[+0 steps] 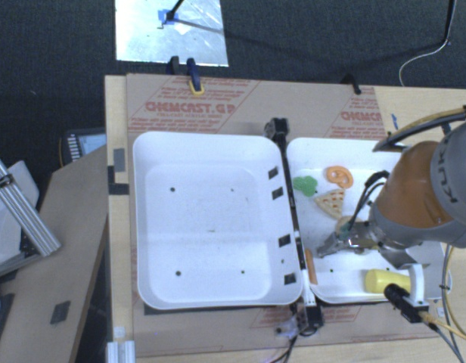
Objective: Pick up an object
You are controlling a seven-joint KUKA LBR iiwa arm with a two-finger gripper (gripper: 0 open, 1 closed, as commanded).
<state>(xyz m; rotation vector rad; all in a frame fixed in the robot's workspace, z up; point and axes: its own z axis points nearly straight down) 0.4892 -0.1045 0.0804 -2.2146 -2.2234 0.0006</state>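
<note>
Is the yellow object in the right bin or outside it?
In. The yellow object lies on the right bin's floor near its front edge, beside the arm.

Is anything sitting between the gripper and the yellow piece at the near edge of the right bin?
Nothing visible. The gripper hangs over the right bin, and bare white floor lies between it and the yellow piece. The waffle-like wedge, pretzel and green piece lie farther back.
</note>
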